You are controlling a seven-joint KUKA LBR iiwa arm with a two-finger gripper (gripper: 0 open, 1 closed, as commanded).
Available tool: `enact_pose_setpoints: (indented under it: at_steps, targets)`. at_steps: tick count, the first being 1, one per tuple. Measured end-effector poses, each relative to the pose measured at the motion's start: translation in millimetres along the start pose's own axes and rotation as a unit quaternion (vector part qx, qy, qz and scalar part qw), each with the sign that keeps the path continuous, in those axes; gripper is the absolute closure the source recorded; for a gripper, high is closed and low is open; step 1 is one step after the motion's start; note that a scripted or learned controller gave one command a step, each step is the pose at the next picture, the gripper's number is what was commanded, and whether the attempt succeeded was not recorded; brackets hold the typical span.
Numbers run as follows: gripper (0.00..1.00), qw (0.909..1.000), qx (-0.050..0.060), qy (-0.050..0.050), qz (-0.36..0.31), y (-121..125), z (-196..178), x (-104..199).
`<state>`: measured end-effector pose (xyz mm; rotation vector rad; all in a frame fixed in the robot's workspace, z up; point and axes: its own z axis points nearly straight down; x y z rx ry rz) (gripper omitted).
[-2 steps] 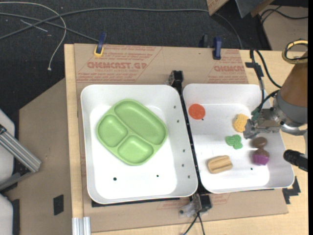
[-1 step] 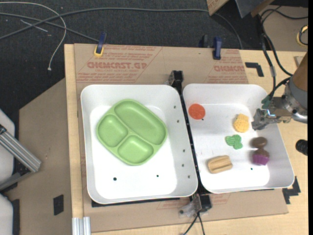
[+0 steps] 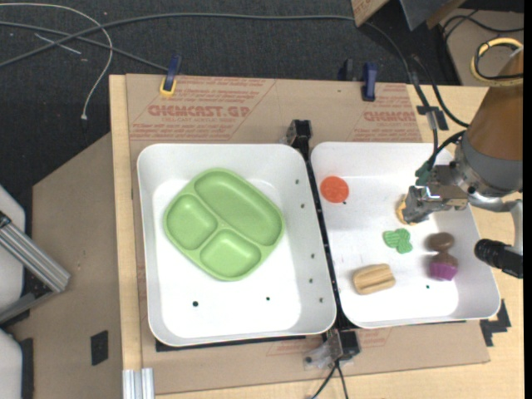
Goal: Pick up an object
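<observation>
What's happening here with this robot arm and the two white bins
A grey robot arm reaches in from the right, its gripper low over the right bin. That bin holds small toy foods: an orange round piece, a green leafy piece, a tan bun-like piece, a brown piece and a purple piece. Something yellowish sits right by the gripper, but whether it is gripped can't be told. The left bin holds a green divided plate.

Red print on the board (image 3: 208, 106) at upper left of the bins reads "CHEMCAST GP". At upper right the same print is partly cut off.
</observation>
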<state>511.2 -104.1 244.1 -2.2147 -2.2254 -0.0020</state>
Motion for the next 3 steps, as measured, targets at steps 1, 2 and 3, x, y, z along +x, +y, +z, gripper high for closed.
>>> enact_pose_setpoints:
  at_steps: [1,2,3]
  targets:
    - [1.0,1.0,-0.001,0.0,-0.001,9.8,-3.0,56.1]
    - [1.0,1.0,0.001,0.0,-0.001,4.6,9.6,114.7]
    - [1.0,1.0,0.0,0.0,-0.001,-1.8,5.7,174.6]
